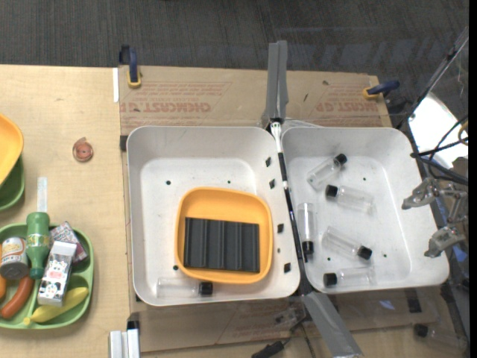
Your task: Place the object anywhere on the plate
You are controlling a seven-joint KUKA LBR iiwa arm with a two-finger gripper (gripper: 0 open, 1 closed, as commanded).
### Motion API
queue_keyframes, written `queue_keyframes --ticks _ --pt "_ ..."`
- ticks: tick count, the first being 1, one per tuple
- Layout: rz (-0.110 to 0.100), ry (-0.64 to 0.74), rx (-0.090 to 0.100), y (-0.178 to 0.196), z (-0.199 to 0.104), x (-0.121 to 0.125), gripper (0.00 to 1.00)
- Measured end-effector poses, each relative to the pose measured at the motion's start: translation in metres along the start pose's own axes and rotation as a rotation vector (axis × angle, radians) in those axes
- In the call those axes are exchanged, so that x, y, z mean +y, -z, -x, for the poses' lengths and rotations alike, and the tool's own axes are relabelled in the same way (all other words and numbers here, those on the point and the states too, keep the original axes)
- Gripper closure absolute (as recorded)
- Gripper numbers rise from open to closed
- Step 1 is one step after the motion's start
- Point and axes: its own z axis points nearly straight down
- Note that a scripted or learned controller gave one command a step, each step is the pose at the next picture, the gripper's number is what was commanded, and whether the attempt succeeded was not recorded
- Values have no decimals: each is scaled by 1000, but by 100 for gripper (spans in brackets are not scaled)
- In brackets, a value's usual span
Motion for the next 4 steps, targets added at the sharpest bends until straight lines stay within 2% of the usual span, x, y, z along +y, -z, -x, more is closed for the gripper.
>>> queue_keyframes --ticks 1,2,3,4 --pt "-2 116 -3 185 21 -4 0" --pt "-1 262 -2 117 8 -1 0" --pt "1 541 0 43 16 -2 0" --pt "1 894 0 -3 22 -3 0"
